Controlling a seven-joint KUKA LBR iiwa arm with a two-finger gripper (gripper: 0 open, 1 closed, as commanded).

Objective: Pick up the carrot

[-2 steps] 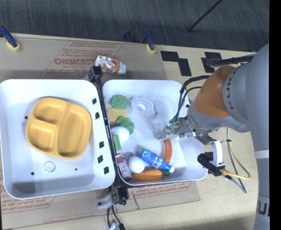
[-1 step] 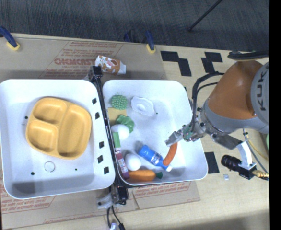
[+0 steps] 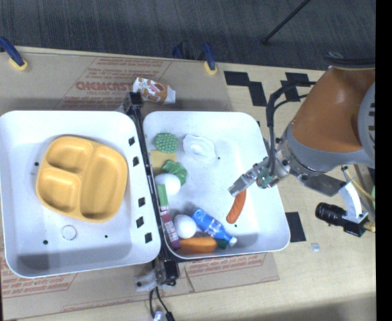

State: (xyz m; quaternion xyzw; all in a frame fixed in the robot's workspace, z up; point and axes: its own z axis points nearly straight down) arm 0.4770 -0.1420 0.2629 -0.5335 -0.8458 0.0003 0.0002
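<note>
The small orange toy carrot (image 3: 235, 207), a tapered plastic-looking piece, sits in the right-hand shallow white bin (image 3: 266, 214), towards its right wall, slanted with its top end up under the pincer (image 3: 239, 186). The pincer's metal fingers reach its upper end, but at this slant I cannot tell whether they are spread around it or pressed onto it; the carrot may be lightly hanging from them or merely lying below.

By its look the carrot is light, stiff and smooth, so it should not crush, but a glossy tapered body is likely to squirt out of a hard pinch near the tip. The thicker upper half, taken across its width, seems the safest hold.

Counting the right bin: one slanted carrot; one second, fatter orange vegetable piece with a green end (image 3: 199, 245) lying flat along the near wall; one blue bottle with a white cap (image 3: 213, 226); one white egg-like ball (image 3: 185, 227); one bumpy green round toy (image 3: 165, 141); one green-and-white leafy vegetable toy (image 3: 171, 177); one crumpled clear wrapper (image 3: 199, 146); one slim stick-like item (image 3: 164, 209) along the left wall. The left-hand shallow white bin (image 3: 22, 246) holds one yellow divided plastic tray (image 3: 81, 177). On the worktop (image 3: 316, 273) beyond the bins lies one small printed carton (image 3: 153, 90).
</note>
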